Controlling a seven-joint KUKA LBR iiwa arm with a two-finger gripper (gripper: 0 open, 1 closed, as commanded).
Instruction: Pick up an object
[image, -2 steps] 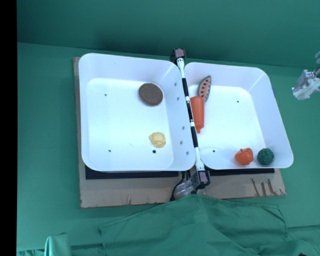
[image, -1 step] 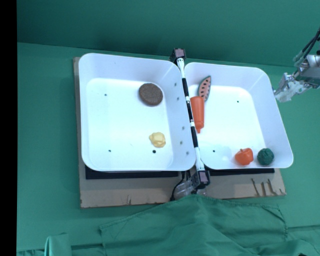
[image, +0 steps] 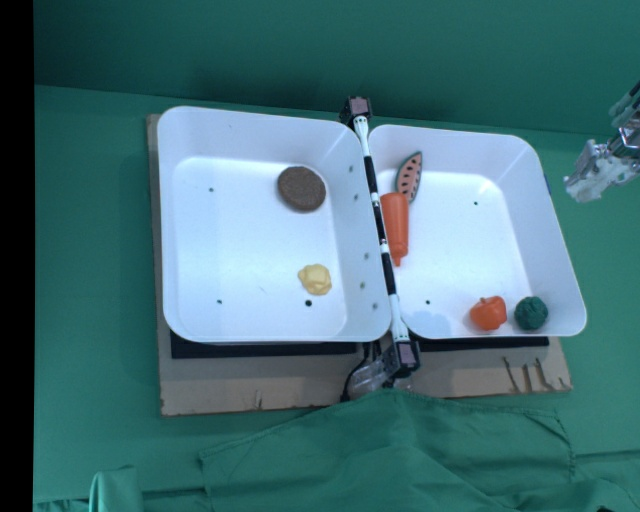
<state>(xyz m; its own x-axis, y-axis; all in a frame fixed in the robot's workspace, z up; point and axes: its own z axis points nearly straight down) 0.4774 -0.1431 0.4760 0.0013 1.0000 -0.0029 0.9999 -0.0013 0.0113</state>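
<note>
**Green bench, cardboard sheet, two bins**

The bench (image: 90, 250) is covered in green cloth. Flat on it lies a brown cardboard sheet (image: 250, 385), its front edge a bit ragged. On the cardboard sit two shallow white bins, touching side by side: the left bin (image: 185, 210) and the right bin (image: 545, 230), with dark pads showing beneath their near rims. A rumpled fold of green cloth (image: 400, 450) overlaps the cardboard's front edge.

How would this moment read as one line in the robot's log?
pincer: outside right bin | holding: nothing seen | right bin: carrot, tomato | left bin: cookie
</note>
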